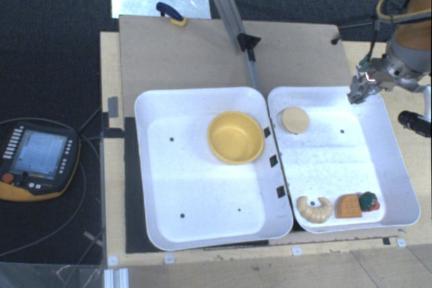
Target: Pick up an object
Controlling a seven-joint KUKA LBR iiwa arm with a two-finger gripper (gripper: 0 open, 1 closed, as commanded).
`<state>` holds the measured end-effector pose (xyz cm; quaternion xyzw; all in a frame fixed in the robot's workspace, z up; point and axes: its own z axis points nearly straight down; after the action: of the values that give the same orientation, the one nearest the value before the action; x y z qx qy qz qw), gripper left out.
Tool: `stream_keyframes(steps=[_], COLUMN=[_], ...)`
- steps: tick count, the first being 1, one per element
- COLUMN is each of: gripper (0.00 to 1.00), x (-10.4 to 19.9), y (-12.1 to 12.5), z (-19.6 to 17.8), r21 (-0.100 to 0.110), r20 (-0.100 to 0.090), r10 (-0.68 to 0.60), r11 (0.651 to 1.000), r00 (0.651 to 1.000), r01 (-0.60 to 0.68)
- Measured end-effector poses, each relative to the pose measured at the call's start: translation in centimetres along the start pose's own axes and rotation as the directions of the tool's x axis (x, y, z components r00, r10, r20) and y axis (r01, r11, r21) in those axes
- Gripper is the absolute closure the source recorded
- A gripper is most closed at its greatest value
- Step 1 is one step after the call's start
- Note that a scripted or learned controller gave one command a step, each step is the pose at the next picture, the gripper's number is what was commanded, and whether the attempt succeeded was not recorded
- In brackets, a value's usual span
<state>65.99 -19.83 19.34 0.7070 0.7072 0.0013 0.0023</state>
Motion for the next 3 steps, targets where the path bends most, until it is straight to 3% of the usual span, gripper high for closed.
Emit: stream_keyframes(steps=[1,3], gripper=[1.00,1.00], x=[0.3,10.7], y=[0.6,-1.1], z=[-4.5,-5.7], r21=[0.000,0.004], r20=[0.000,-0.003], r10=[-0.001,-0.004], r11=[1.000,1.000], r00=[1.000,1.000], r01=[0.001,0.004])
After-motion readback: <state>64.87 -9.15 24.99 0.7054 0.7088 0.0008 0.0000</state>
